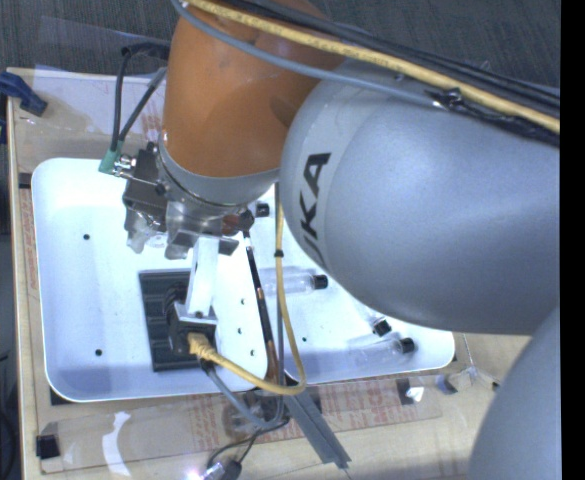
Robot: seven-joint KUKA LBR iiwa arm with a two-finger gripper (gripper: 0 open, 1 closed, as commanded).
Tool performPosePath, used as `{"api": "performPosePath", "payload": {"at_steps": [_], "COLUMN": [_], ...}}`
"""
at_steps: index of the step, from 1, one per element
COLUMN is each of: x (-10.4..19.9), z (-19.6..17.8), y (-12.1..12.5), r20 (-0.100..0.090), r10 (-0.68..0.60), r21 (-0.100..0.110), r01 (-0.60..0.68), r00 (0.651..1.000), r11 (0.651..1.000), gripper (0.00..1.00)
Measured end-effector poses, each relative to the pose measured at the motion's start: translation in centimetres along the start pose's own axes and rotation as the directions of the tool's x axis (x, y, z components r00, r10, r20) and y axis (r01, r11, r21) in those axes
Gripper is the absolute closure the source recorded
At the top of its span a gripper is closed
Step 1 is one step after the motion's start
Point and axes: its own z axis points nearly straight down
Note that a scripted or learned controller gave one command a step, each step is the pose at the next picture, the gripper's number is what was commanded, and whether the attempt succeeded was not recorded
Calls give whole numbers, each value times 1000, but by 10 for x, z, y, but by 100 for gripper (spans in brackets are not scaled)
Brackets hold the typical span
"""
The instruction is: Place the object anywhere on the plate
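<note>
Object: unidentified; likeliest one of the clear black-capped tubes point(305, 283) lying in the bin's right half.
Arm point(422, 198): bulk hiding much of the bench.
White bin point(57, 268): raised rim to clear when carrying.
Gripper point(158, 236): low over the bin's left half; open or closed, cannot tell.
Next: verify a real hold, then lift straight, slowly.

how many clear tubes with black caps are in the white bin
3 clear tubes: one right of the yellow cable, two near the white bin's lower right corner. The arm may hide more.
</note>
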Motion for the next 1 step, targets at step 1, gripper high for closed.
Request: {"api": "performPosePath", "payload": {"at_steps": [1], "x": [13], "z": [164], "y": [-5], "r20": [7], "r10": [189], "r21": [4], "r01": [-189], "r00": [982], "r11": [982], "gripper": [100]}}
